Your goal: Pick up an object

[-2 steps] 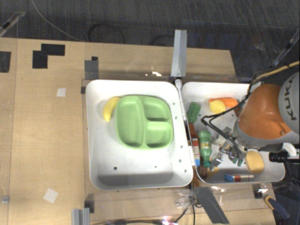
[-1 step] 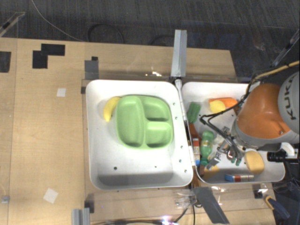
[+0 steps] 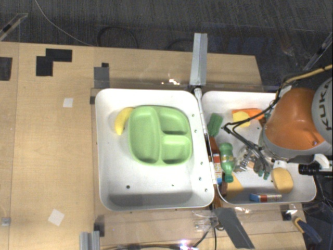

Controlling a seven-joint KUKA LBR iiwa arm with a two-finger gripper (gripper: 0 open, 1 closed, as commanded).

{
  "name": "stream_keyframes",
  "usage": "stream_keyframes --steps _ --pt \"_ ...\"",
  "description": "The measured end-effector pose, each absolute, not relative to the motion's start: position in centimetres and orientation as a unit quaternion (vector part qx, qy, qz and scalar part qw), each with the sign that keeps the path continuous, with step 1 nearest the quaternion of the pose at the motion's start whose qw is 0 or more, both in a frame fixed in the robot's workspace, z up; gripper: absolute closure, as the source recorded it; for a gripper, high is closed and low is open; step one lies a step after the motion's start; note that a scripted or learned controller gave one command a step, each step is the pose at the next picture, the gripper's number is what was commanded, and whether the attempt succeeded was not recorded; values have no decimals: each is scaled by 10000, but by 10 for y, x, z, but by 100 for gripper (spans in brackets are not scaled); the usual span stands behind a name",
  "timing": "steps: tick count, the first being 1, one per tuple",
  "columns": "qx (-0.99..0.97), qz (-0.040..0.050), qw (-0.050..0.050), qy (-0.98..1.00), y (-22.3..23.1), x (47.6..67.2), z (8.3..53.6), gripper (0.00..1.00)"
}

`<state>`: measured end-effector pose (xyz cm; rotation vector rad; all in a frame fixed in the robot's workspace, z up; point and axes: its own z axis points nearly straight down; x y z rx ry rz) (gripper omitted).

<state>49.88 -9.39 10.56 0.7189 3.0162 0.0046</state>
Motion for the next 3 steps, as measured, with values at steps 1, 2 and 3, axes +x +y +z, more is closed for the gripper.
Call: stream_keyframes --steps 1,2,3 --pt "1733 6 97 9848 -99 536 225 100" --pt "515 -11 42 9987 -160 491 202 100" --pt "-1493 -9 43 9888 -192 555 183 100"
